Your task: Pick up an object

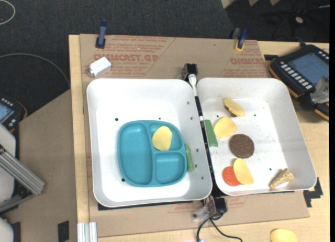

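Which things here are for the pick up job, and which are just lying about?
For the job:
yellow piece on the teal tray
brown disc
red piece
green strip
tan chunk

Lying about:
blue clamps
white block
handheld controller

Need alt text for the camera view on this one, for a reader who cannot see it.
Two shallow white bins sit side by side on a bench, seen from above. The left bin holds a teal divided tray with a yellow piece in one compartment. The right bin holds scattered toy food, including a brown round cookie, yellow pieces, a red piece and a green stick.
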You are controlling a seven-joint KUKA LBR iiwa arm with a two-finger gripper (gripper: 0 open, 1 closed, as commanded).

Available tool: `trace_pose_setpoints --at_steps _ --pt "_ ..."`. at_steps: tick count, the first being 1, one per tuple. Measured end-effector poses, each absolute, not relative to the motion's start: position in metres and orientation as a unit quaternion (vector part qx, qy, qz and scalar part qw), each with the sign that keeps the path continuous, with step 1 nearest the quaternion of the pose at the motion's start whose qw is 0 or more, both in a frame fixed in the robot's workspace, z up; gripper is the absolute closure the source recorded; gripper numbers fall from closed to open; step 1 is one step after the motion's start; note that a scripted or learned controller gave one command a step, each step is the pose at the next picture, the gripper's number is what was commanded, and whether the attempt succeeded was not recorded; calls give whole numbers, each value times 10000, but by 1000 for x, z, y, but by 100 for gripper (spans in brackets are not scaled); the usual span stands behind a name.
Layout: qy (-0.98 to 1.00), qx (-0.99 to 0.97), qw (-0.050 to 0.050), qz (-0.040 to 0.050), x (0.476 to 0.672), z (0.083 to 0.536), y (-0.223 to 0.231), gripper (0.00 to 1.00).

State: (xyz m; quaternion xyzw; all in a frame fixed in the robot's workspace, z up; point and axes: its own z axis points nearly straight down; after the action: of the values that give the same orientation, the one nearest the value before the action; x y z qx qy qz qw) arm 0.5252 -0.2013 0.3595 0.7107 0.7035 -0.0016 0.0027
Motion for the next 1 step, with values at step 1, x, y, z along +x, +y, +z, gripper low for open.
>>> trace_pose_setpoints --at_steps 1 --pt "7075 7067 -24 -13 578 294 -209 100"
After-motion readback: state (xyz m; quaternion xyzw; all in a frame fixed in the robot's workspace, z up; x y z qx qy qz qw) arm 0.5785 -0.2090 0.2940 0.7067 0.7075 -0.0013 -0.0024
